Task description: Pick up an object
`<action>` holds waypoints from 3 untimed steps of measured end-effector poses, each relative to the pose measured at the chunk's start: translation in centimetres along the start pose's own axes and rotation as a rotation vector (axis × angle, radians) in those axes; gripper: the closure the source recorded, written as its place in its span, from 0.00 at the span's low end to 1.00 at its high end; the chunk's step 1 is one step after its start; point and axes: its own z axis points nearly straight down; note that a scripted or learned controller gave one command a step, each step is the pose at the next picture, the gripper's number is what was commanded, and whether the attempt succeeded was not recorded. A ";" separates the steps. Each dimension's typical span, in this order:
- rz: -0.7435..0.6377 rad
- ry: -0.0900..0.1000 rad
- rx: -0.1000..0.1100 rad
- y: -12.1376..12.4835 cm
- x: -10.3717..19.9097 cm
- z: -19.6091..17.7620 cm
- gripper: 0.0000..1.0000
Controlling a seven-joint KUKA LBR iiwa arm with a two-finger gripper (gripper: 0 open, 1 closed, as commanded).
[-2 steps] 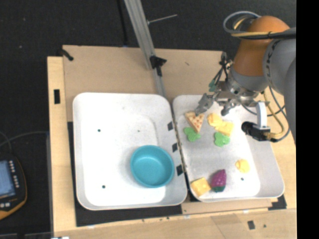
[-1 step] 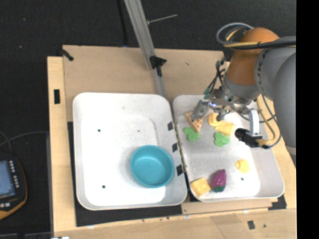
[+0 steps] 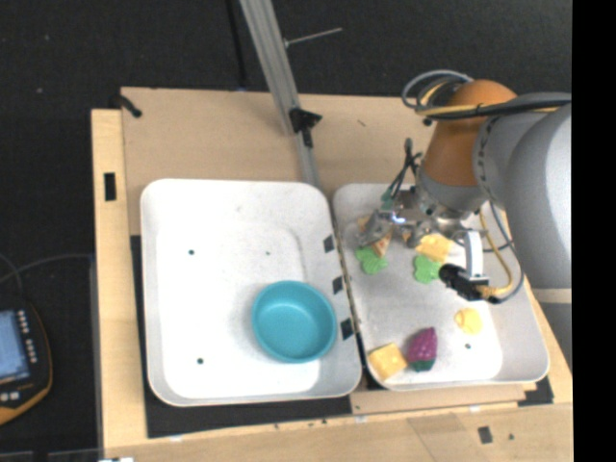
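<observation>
Leftmost, beyond the bench [image 3: 231, 123], a handheld pendant [image 3: 17, 359] with a lit screen lies on the dark floor. On the bench, the left bin [image 3: 221, 219] is white and shallow and holds 1 thing: a teal bowl [image 3: 294, 320], sitting upright toward the lower right part of that bin, near the wall it shares with its neighbour. A grey metal pole [image 3: 274, 65] slants down from the top of the view and ends near the gap between the 2 bins.

The right bin [image 3: 500, 359] carries the small objects I could pick. Near its left wall lies a green piece [image 3: 370, 259], with a tan piece [image 3: 381, 244] just above it, touching or nearly so. At the bottom left corner of this bin a yellow block [image 3: 387, 360] rests, and just beside it on the right is a purple grape-like piece [image 3: 422, 347]. Further right, a second green piece [image 3: 424, 269] lies under a yellow piece [image 3: 435, 248], and a small yellow piece [image 3: 469, 320] sits apart toward the right wall.

My gripper [image 3: 404, 218] hangs over the upper part of the right bin, close above the tan piece and the yellow piece. I cannot tell how it is set; the wrist and its cables hide that. My orange band [image 3: 460, 142] and grey arm [image 3: 529, 200] fill the right side.
</observation>
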 end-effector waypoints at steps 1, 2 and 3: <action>0.003 0.000 -0.006 0.1 -0.1 -1.3 1.00; 0.000 0.001 -0.006 1.1 -0.7 -6.3 1.00; -0.005 0.001 -0.007 1.3 -0.8 -11.8 1.00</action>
